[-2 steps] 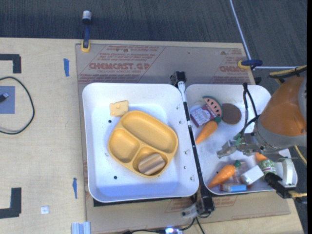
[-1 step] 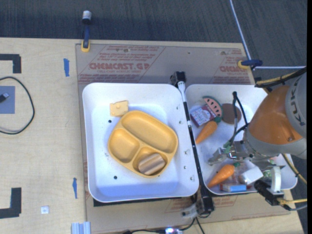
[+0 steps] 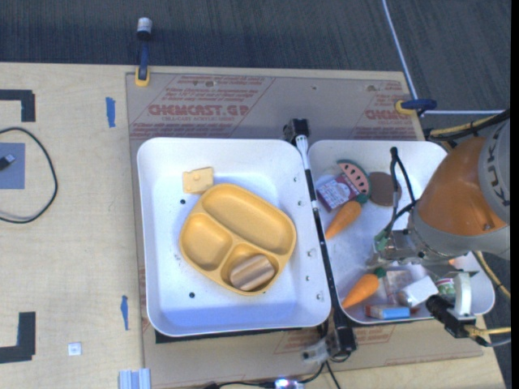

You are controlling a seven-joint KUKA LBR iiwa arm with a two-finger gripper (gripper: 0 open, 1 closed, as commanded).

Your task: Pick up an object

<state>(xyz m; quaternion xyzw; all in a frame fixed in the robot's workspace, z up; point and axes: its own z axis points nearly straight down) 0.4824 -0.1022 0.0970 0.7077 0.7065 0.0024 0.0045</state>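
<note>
The bench (image 3: 65,282) was light wood, with a brown board (image 3: 268,108) under two white bins and dark floor (image 3: 259,14) behind. In the right bin (image 3: 357,241) the gripper (image 3: 399,275) was low, over a pile of small things; whether it was wide or narrow, I cannot tell. A carrot (image 3: 361,288) lay just beside it, another carrot (image 3: 344,217) further back. The left bin (image 3: 162,217) held a yellow tray (image 3: 235,233). A melon slice (image 3: 353,175) lay near the far wall.
</note>
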